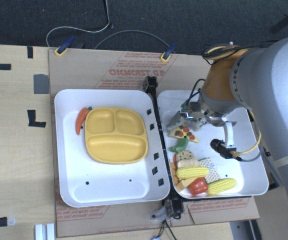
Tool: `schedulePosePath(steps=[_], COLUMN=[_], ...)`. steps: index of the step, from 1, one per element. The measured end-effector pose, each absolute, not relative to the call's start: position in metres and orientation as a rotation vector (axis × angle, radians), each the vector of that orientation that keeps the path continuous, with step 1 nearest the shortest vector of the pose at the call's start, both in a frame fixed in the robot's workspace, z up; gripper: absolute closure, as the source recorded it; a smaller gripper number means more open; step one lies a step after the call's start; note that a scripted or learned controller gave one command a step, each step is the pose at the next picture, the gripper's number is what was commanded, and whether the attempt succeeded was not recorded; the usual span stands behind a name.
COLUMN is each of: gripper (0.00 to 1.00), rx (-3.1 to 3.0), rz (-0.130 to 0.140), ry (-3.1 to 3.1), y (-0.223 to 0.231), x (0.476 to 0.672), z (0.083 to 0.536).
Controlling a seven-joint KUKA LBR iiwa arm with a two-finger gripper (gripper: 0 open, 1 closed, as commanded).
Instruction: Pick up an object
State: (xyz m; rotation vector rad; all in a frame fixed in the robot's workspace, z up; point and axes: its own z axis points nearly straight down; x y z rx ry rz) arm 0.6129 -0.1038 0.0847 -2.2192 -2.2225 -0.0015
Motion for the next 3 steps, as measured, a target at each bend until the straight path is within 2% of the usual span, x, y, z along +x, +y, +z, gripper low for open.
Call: schedulePosePath(steps=[3], gripper=[0.00], rx=[-2.219], rz=[-0.002], ry=[-2.224], y=[-0.1124], x=[0.6084], z=[0.0851])
